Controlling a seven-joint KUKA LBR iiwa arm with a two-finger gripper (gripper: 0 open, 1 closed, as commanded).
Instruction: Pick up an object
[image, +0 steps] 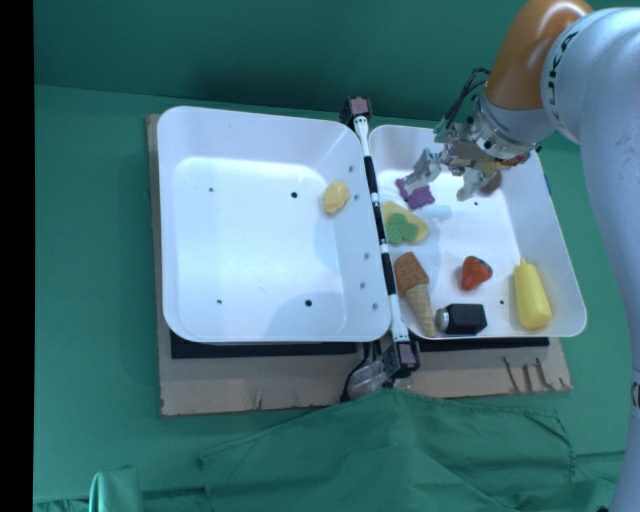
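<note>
1. A grey arm with an orange band reaches in from the right; its gripper (458, 172) hangs over the far part of the right bin (560, 255), low above the toys.
2. The fingers (428, 165) look spread, one toward the left and one toward the right, with nothing seen between them; so, as a judgement, no object is lifted yet and the pick is at its approach stage.
3. The likeliest target is a purple block (414, 189), lying just near and left of the gripper, close to one finger; whether it touches the finger cannot be told.
4. Other candidates in the right bin: a pale blue piece (437, 213) beside the block; a yellow and green toy (403, 225) by the divider; an ice cream cone (415, 290); a strawberry (475, 271); a black bottle (461, 319) at the near edge; a yellow bottle (531, 294) at the right.
5. The left bin (190, 140) holds one small yellow piece (336, 197) near its right wall.
6. Left to do, as a judgement: close on a toy and raise it.
7. No brand, label or writing can be read anywhere.
</note>
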